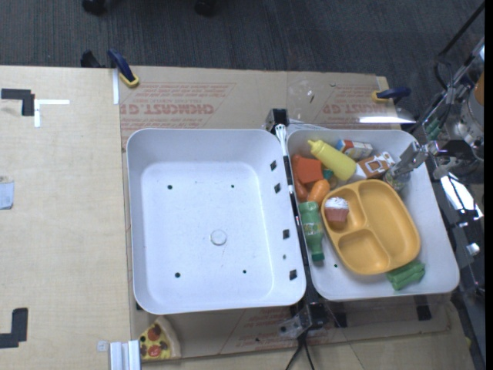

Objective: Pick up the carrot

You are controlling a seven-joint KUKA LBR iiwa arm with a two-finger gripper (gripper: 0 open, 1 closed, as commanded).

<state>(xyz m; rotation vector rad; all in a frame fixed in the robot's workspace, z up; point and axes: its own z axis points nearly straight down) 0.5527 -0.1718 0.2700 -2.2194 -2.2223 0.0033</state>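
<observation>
The carrot [319,191] is a small orange piece in the right bin [439,237], near its left wall. It lies just below an orange block [306,168] and above a green bottle [311,230], touching the rim of a yellow divided plate [377,230]. My gripper [399,171] hangs at the bin's upper right, over the plate's top edge and beside a small carton [376,164]. It is about a hand's width to the right of the carrot, and nothing is visibly held.
A yellow mustard bottle [331,158] lies above the carrot. A cupcake [336,209] sits on the plate, and a green vegetable [406,274] lies at the bin's lower right. The left bin [154,230] holds a small disc [219,238]. A pizza slice toy [155,342] lies on the bench.
</observation>
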